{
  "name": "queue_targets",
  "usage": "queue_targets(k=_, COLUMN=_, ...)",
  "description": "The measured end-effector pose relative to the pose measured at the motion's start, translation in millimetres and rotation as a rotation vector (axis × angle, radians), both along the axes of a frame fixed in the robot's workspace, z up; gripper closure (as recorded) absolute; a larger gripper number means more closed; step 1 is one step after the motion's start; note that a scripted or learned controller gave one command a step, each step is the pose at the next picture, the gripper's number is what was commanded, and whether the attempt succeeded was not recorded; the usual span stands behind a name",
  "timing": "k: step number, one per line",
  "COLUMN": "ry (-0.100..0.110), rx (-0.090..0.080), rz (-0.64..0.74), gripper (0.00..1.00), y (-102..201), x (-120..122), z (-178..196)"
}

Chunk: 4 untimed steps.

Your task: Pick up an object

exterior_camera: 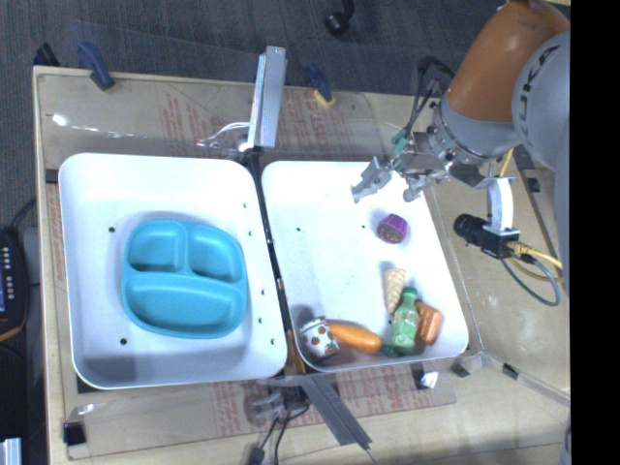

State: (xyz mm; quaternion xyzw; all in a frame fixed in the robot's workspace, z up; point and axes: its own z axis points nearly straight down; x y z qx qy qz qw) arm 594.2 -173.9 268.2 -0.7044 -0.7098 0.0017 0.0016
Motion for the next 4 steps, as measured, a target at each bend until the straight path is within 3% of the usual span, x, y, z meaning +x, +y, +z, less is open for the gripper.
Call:
queue_targets(k=1, ry=0.000, rx=0.001, rz=-0.001, gripper=0.00, y=-36.8, x=-43.5, z=-117.9)
queue_targets(k=2, ry=-0.002, rx=0.001, rz=0.000, gripper=0.00, y=-36.2, x=-101.4, z=-152.0)
queue_targets(k=3, ry=-0.005, rx=0.000, rz=0.001, gripper=0.00, y=-19.5, x=-116.9, z=-105.4)
queue_targets(k=4, ry=-0.001, rx=0.000, rz=0.000, gripper=0.00, y=-36.9, x=-57.0, z=-139.1)
